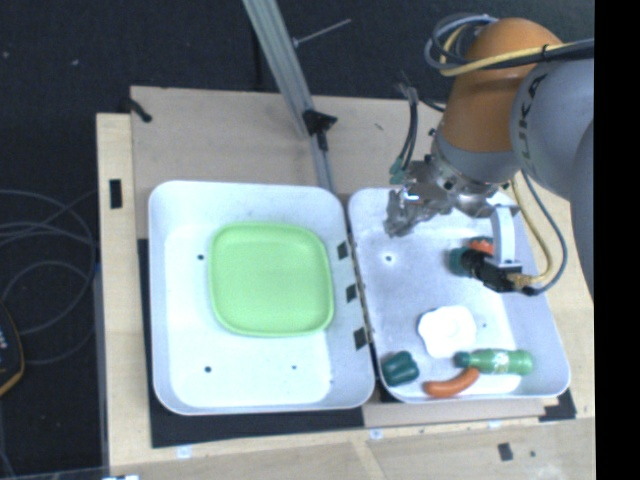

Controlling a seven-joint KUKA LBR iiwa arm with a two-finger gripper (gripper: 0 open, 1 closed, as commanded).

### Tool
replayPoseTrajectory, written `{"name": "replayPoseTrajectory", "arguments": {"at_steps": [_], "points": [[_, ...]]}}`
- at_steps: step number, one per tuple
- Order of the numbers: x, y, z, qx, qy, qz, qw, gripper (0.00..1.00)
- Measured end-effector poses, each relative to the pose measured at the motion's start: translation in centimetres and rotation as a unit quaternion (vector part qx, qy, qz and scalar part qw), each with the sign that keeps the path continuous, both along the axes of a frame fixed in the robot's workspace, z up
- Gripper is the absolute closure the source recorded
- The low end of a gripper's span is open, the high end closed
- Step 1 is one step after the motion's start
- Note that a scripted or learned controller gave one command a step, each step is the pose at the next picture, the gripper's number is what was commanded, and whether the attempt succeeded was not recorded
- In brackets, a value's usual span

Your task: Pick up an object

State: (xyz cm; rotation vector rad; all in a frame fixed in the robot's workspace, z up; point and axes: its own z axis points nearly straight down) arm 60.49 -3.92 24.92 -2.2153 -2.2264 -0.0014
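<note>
My gripper point(400, 218) hangs over the back left corner of the right bin point(400, 278), and nothing shows between its fingers. In that bin lie a white lump point(446, 329), a green bottle point(492, 361), an orange sausage-shaped piece point(450, 384) and a dark green block point(399, 368), all near the front. A dark teal and orange item point(476, 259) sits by the right side, under the arm's cables. These objects lie apart from the gripper, in front of it and to its right.
The left bin point(180, 268) holds a light green square plate point(271, 278). A grey metal pole point(285, 68) slants down from the top to the bins' back edge. The arm's orange band point(495, 78) looms over the back right.
</note>
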Motion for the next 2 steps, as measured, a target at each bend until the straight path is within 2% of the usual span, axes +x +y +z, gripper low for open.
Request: {"name": "replayPoseTrajectory", "arguments": {"at_steps": [2], "points": [[4.4,11.0,-0.3,0.0,0.0,0.0,1.0,1.0]]}}
